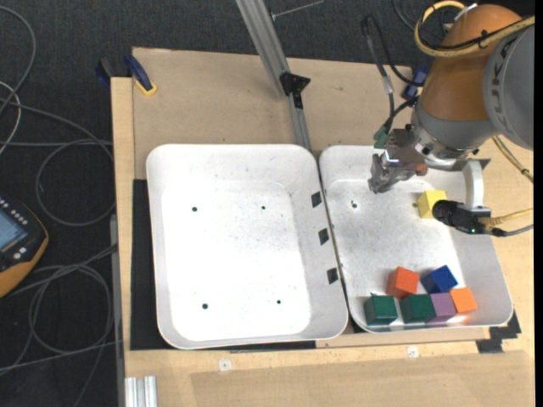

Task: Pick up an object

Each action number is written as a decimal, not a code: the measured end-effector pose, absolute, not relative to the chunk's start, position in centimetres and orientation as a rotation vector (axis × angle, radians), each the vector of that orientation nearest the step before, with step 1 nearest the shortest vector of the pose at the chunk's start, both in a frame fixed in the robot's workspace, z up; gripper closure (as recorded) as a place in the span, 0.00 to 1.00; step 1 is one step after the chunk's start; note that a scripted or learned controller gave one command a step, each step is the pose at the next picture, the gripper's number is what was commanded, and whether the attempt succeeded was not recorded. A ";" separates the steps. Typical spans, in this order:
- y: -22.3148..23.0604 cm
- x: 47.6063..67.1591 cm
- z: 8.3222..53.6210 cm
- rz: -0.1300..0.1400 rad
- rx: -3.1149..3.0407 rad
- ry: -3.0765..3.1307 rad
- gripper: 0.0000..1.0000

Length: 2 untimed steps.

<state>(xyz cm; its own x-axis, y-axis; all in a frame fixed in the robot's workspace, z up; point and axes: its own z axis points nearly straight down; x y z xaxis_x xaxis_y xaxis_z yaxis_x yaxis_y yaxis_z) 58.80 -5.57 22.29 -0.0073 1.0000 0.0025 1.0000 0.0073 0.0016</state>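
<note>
My gripper (383, 179) hangs over the back part of the right bin (373, 236), pointing down, with nothing visible between its fingers. A yellow block (430, 203) lies just to the gripper's right, near the bin's back right. Several blocks cluster in the front right corner: an orange block (405, 281), a blue block (441, 278), a second orange block (463, 299), a purple block (443, 306) and two green blocks (382, 309), (417, 309). The gripper is well behind that cluster.
The left bin (229, 244) sits beside the right one, joined by black clips (323, 236). A slanted metal pole (271, 53) rises behind the bins. Cables trail off the bench at left and right.
</note>
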 end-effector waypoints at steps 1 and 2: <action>-1.0 57.4 23.2 -0.002 -2.212 -2.226 1.00; 4.6 57.5 23.0 -0.003 -2.212 -2.228 1.00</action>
